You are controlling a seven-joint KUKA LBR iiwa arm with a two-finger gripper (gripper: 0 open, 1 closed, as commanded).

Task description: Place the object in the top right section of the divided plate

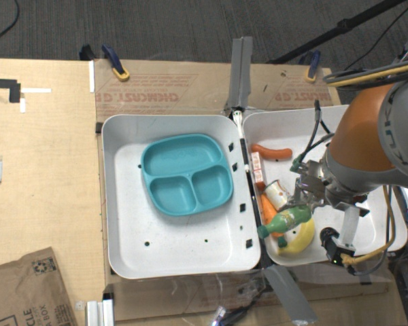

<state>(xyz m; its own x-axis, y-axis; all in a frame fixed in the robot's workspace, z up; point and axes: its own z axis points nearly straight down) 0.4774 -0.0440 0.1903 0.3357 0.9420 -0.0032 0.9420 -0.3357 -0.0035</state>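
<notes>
Grey wrist with orange band is seen over the right bin, claw low among the clutter at that bin's left side. Claw opening cannot be told: it is masked by the wrist body and cables, and nothing is clearly seen gripped. Directly below-left of the claw, touching or nearly so, a green bottle-like object is laid with its long axis running from lower left to upper right, one end toward the divider between the bins. A yellow banana-like item is partly under it, an orange carrot-like piece is just beside it, a small white container just above, and a sausage lies farther up the bin. Which object is targeted is not marked; the green one is judged likeliest, being closest to the claw. The teal divided plate is set in the left bin, well apart to the claw's left across the divider. Its large upper compartment spans the top; the two smaller ones are below. Travel is therefore judged leftward and slightly up in view, toward the plate's upper right portion. Clearance over the bin wall must be kept.
</notes>
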